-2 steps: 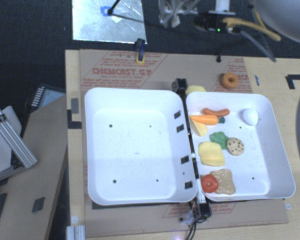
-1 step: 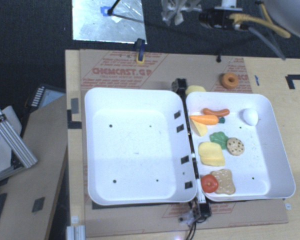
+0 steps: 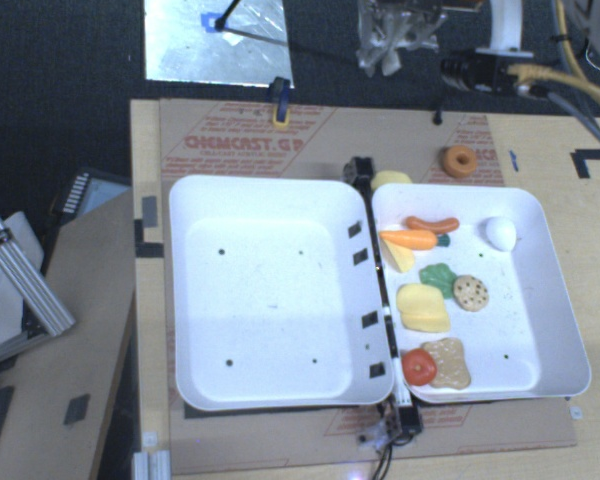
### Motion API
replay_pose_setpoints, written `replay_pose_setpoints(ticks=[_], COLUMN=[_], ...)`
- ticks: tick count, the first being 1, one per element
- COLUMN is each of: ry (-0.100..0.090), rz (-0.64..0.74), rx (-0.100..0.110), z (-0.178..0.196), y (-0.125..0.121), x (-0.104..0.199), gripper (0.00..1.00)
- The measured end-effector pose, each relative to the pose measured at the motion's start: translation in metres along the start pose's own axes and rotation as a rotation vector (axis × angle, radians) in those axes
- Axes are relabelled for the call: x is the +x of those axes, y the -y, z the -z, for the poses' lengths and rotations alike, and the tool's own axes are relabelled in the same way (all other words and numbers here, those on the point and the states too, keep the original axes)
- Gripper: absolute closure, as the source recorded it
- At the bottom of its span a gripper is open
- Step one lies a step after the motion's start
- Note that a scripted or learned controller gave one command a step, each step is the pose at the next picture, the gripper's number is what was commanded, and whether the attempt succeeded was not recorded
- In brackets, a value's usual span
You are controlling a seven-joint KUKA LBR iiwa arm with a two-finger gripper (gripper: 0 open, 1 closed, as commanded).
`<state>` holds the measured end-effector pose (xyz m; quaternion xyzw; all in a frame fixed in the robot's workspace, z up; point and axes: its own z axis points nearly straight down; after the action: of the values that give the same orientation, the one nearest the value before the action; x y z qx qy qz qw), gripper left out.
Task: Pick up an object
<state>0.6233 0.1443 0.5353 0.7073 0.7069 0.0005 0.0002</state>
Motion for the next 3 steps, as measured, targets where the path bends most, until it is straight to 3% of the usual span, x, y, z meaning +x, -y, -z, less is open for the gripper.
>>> replay_pose_setpoints(ticks=[1, 2, 3], ry=[-0.002, 0.004, -0.004], rz=[0.008, 0.001, 0.01], rx=[0.001, 0.015, -0.006], z=[0.001, -0.208, -0.165], y=[0.101, 0.123, 0.089], x=[0.006, -0.004, 0.06], gripper=[1.0, 1.0, 1.0])
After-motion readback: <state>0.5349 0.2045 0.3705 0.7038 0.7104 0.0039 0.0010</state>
